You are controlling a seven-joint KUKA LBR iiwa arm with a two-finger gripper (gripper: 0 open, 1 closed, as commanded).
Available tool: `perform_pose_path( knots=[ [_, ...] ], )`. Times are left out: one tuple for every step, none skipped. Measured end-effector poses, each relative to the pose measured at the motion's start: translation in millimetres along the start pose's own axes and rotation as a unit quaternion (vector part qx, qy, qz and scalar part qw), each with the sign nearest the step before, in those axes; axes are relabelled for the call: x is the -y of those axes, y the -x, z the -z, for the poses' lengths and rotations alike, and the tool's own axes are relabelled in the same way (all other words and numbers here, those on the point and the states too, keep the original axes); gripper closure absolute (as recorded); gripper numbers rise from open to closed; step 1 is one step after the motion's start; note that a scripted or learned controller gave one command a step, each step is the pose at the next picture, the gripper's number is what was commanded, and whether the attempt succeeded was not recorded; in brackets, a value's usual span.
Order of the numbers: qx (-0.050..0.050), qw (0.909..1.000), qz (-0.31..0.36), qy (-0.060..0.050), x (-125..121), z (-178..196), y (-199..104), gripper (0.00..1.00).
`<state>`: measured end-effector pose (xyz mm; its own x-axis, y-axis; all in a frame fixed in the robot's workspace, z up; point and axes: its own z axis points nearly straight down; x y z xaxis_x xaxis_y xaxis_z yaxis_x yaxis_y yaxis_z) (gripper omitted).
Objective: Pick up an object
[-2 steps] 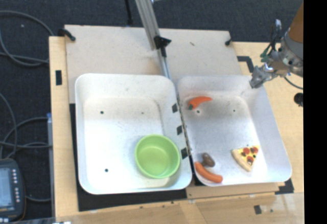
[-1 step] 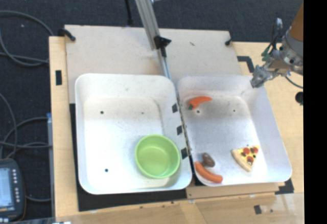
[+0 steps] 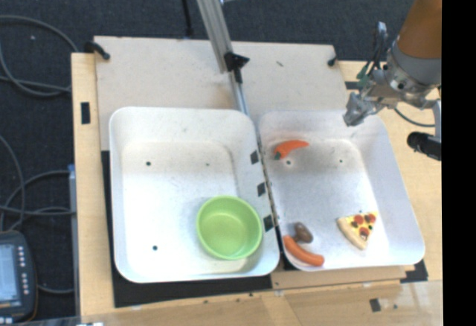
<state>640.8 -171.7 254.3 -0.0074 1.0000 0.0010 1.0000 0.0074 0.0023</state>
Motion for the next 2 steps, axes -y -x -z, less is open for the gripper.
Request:
perform_pose_path(
  knots=[
    [0.000, 1.0000, 0.000, 0.000, -0.3, 7.1, -53.4, 1.00],
    [-0.001, 1.0000, 0.000, 0.000, 7.9, 13.8, -105.2, 1.00]
  ],
)
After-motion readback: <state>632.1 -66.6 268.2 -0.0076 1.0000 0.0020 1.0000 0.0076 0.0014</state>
